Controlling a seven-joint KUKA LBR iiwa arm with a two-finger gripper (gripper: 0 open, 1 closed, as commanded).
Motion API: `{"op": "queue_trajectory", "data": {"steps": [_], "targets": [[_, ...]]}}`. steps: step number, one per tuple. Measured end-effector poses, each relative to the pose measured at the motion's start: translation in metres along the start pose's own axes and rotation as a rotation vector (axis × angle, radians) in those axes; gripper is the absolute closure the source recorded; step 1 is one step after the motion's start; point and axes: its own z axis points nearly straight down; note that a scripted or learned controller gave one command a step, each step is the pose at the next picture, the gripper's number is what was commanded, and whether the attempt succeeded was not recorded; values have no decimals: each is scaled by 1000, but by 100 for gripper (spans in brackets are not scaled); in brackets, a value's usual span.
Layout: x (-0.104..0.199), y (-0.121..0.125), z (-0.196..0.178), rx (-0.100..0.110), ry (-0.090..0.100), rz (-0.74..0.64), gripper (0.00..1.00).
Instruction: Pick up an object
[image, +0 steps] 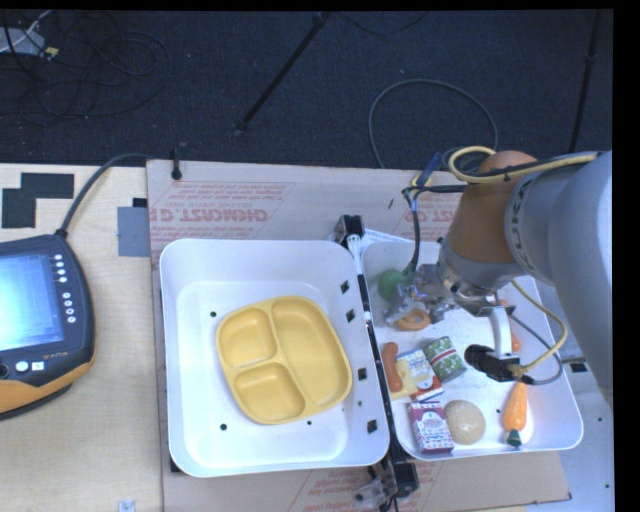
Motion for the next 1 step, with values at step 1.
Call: {"op": "queue_trajectory", "data": {"steps": [1], "targets": [[52, -33, -94, -6, 0, -6, 100]]}}
